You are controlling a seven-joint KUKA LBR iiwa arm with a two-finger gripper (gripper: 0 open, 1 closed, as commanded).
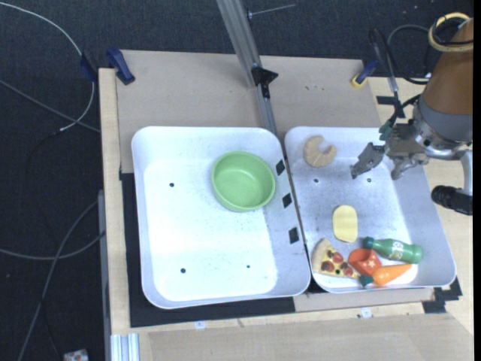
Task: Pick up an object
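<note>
Nearest us, at the right bin's [436, 241] front edge, a cluster: pizza slice [333, 260], red piece [363, 262], carrot [391, 274], green bottle [393, 250] lying crosswise. The yellow piece [345, 222] sits just behind, long axis front to back. The pincer [382, 160] hangs fingers apart, holding nothing, over the bin's back half; the biscuit [319, 151] lies closest, toward the left bin [173, 224]. There, one green bowl [243, 180].

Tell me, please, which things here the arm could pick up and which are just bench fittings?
To pick up: green bowl, biscuit, yellow slice, pizza slice, green bottle, carrot.

Fittings: left bin, right bin, blue clamps, metal pole.
</note>
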